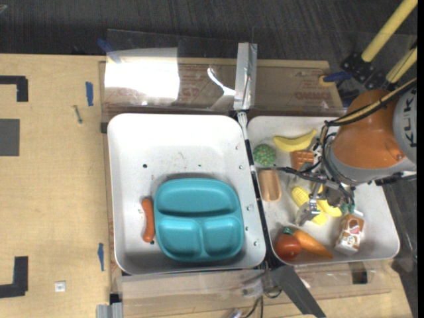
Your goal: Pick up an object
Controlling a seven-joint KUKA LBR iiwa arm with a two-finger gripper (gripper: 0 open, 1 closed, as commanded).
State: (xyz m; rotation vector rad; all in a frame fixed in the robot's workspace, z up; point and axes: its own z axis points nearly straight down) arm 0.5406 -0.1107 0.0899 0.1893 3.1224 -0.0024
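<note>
From my station I see the grey arm with its orange band [368, 138] reaching in from the right and hanging low over the right-hand shallow white bin [387, 240]. Its gripper [317, 201] is down among the toy food near the middle of that bin, just above a small yellow corn-like piece [301, 195] and a yellow block [326, 211]. Cables and the wrist crowd the tip, so I cannot tell how the gripper is set or whether anything sits in its grasp.

Around it lie the candidates for picking: a yellow plastic banana [295, 141] at the far side, a green knobbly ball [264, 155] beside the dividing wall, a small orange block [303, 158] next to the banana, a tan cylinder [269, 185] along the left wall, a red tomato [288, 245] touching an orange carrot [313, 244] at the near edge, and a little white carton with red print [350, 234] to the right of them.

The left-hand white bin [132, 144] holds a teal plastic tray with three compartments [197, 218] and an orange-red sausage [148, 220] lying just beside the tray's left edge. Both bins sit on the tan wooden surface [46, 177].
</note>
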